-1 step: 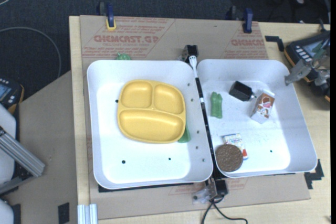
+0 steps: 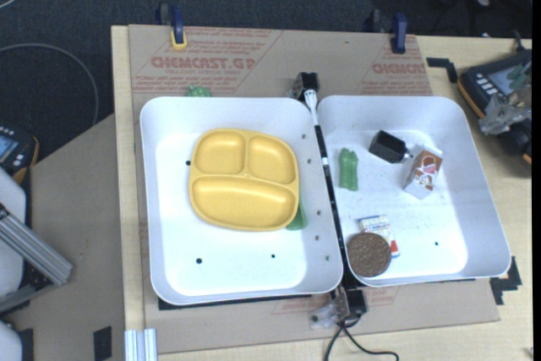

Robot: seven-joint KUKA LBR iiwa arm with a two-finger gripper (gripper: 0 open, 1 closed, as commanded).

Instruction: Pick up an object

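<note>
My hand's state, I cannot tell; yellow divided plate point(image 2: 245, 180) fills the left bin point(image 2: 169, 249), small carton point(image 2: 423, 172) right.

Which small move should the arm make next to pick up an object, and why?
Probably reach in over the right bin and stop above the black block. It lies near the side the arm enters from, apart from the small carton and the green piece, so there seems room around it.

Board, left print: we read "CHEMCAST G.P" in red on the brown protective sheet point(image 2: 211, 62).
Board, right print: we make out "CHEMCAST" again, partly cut off.
Small carton point(image 2: 423, 172): printing present, too small for us to read.
</note>
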